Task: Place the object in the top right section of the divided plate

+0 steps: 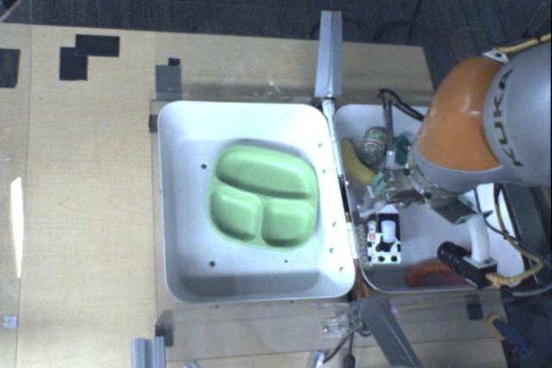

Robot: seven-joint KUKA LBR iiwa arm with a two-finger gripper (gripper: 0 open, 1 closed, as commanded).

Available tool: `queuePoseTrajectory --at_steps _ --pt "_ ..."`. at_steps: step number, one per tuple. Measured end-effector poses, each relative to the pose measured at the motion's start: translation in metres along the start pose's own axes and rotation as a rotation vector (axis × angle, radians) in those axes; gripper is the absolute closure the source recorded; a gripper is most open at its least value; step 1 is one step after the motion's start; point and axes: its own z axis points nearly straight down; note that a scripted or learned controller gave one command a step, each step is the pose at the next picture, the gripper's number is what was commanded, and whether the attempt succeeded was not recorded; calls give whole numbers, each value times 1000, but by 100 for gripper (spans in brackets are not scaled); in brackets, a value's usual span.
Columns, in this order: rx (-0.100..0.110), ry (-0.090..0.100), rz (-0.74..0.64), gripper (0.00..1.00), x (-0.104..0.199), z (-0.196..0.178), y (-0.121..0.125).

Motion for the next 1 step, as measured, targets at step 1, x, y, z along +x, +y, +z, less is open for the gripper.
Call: queuePoseTrajectory --at_steps 1 --pt "-2 1 -9 100 42 -50 40"
